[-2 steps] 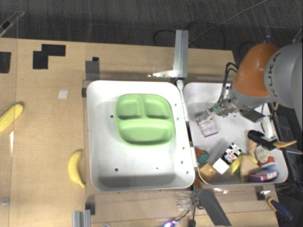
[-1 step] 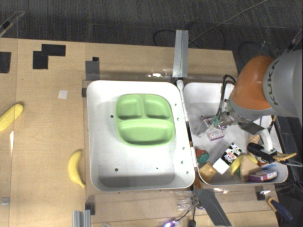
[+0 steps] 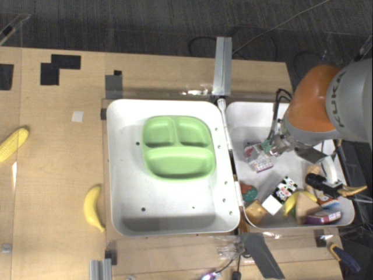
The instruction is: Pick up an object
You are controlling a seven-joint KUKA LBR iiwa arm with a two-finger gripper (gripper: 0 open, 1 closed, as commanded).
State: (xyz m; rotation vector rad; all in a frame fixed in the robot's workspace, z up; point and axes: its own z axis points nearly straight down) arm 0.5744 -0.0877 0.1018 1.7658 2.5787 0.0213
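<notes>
— Where's the stuff to grab?
— Heaped in the right bin (image 3: pixel 245 112), and the gripper (image 3: pixel 269 146) hangs just above a small packet (image 3: pixel 260 164) (fingers, can't tell).
— And around?
— Green tray (image 3: pixel 176 146) in the left bin (image 3: pixel 125 156), banana (image 3: pixel 93 207) on the wooden bench (image 3: pixel 52 174), dark carpet (image 3: pixel 116 10) behind.

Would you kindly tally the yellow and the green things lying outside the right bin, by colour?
Yellow: 2, the corn cob and the banana, both on the wooden bench left of the left bin.
Green: 1, the divided plate inside that bin.
Total: 3.
</notes>
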